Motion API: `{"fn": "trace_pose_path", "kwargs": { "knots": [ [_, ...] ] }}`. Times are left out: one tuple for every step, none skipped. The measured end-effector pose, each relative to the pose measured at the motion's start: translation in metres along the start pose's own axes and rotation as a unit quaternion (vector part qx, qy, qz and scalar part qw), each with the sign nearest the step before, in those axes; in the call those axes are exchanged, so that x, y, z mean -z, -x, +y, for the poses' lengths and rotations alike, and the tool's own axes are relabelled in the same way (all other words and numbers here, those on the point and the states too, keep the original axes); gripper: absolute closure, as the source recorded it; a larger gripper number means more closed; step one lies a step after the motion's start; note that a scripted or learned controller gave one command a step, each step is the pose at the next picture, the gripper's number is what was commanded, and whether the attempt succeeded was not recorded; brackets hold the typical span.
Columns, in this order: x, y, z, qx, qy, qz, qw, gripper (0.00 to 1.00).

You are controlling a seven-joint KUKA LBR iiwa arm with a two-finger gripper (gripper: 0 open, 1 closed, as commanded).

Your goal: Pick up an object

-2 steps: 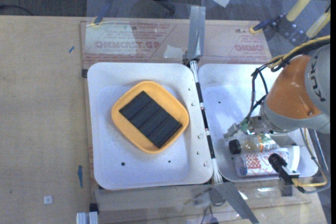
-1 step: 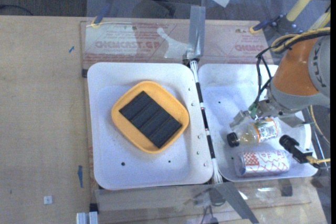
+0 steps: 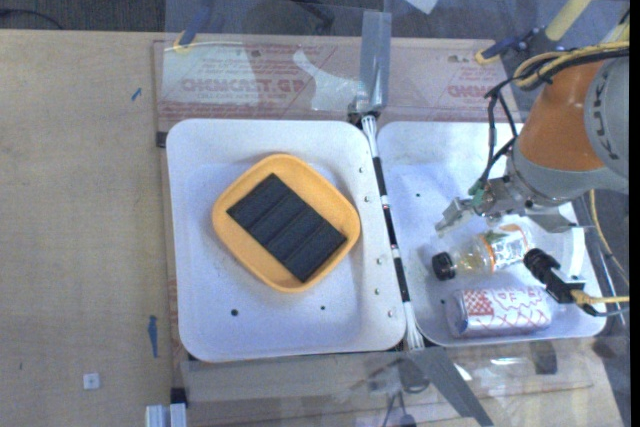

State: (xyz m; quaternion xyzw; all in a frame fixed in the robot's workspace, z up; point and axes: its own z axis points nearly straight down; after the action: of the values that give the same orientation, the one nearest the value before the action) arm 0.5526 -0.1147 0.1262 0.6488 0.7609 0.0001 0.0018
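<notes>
Two shallow white plastic bins sat side by side on the wooden tabletop (image 3: 80,215). The left bin (image 3: 200,315) held a rounded orange tray with a dark ribbed panel (image 3: 285,233). The right bin (image 3: 420,165) held a small clear bottle with a black cap (image 3: 480,255) and, just below it, a red-and-white patterned can lying on its side (image 3: 503,309). The grey-and-orange arm's claw (image 3: 470,213) hung just above the bottle; whether it was clenched could not be told.

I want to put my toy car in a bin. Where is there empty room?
Left bin: bare white floor all around the yellow tray, widest along the front. Right bin: free at its back-left corner. Its front is crowded with the small bottle, patterned can and gripper.
</notes>
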Motion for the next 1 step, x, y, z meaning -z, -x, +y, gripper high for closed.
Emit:
{"fn": "trace_pose_path", "kwargs": {
  "knots": [
    [-0.0361,-0.025,-0.0371,0.034,0.009,-0.003,0.9994,0.0]
  ]
}}
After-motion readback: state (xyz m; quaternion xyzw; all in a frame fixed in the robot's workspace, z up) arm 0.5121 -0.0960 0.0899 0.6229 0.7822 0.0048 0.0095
